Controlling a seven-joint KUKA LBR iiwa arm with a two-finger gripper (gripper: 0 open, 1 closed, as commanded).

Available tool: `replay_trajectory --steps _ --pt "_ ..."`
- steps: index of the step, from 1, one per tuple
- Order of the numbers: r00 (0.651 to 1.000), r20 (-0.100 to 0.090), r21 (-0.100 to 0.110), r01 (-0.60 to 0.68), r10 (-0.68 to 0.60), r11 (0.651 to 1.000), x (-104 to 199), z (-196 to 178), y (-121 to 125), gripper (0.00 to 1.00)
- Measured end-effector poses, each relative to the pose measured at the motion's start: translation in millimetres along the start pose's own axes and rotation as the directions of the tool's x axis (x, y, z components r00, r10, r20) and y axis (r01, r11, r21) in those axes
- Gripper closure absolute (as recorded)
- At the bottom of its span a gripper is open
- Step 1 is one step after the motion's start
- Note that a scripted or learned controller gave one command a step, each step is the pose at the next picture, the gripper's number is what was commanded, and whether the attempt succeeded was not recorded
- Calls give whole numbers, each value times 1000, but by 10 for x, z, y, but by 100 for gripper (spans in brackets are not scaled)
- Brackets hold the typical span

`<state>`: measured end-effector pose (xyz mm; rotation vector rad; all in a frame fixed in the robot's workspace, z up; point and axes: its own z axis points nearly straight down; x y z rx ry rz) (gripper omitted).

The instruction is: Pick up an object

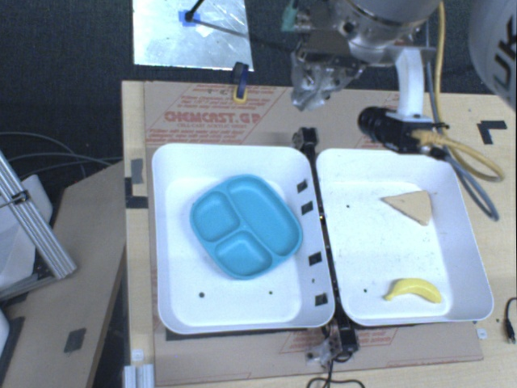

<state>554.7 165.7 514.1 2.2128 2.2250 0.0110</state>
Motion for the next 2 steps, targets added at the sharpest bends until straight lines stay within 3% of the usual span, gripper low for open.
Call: replay_trajectory --steps 1,2 --pt "1000 4 15 -8 7 1000 -310 764 -490 100" --pt "1000 4 12 -8 8 1000 -603 1357 -705 100"
